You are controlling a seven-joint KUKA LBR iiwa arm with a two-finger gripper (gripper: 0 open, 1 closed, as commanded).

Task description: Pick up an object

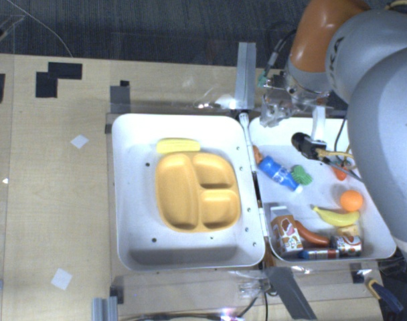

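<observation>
Banana (337, 215) (curved, smooth yellow) lies beside round orange ball (351, 200).

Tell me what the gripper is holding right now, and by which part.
Nothing can be seen held. The gripper hangs over the far edge of the right bin, apart from the blue bottle, banana and orange.

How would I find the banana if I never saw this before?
Look at the right bin, the one crowded with small things under the grey arm. Go toward its near end, just below the orange ball. The banana is the one long, curved yellow thing there, lying above the cans.
</observation>
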